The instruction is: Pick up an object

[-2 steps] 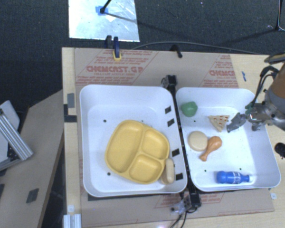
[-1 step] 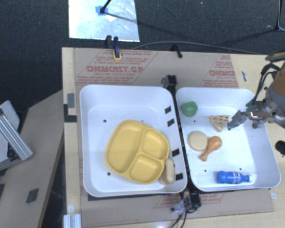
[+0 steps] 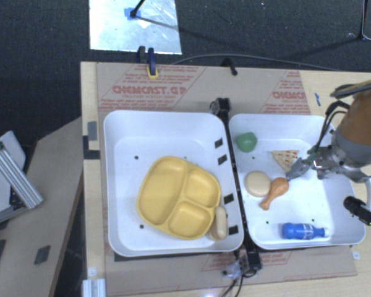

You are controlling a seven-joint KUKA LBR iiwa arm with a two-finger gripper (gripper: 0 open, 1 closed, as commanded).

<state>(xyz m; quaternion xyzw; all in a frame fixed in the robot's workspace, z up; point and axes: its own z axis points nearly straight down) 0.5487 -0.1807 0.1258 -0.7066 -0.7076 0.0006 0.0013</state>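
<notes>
The bottle [image 3: 303,231] lies nearest, then the drumstick [image 3: 274,191] touching the bun [image 3: 256,183]. The gripper [image 3: 298,167] hovers just beside the drumstick and the wedge [image 3: 286,158]; whether it is clenched, I cannot tell. Crowding here could make it nudge things aside. The green ball [image 3: 246,142] lies farthest.

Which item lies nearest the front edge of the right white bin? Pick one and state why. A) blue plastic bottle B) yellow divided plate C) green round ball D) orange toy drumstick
A: the blue plastic bottle lies on its side close to the front wall of the right white bin, while the orange toy drumstick and green round ball sit farther back.
</notes>
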